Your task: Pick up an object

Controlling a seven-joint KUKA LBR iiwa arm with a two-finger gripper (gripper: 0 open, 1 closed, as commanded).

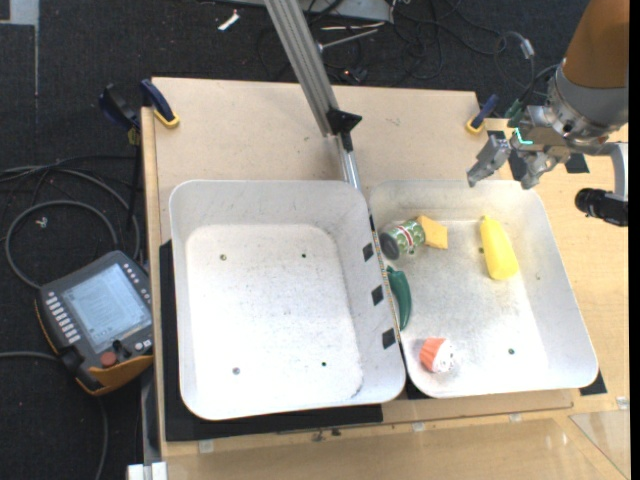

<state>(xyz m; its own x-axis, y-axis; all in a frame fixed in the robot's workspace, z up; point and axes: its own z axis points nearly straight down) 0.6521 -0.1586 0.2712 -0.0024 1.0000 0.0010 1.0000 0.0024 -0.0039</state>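
Yellow block lies below the open end effector.

Arm: orange band, grey wrist; gripper grey metal, green light.

Fixed overhead camera, angled down, both bins in frame

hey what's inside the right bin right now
Inside the right bin: a yellow block, a small green-labelled can touching a yellow wedge, a green item by the left wall, and an orange-and-white toy. Anything beneath them is hidden.
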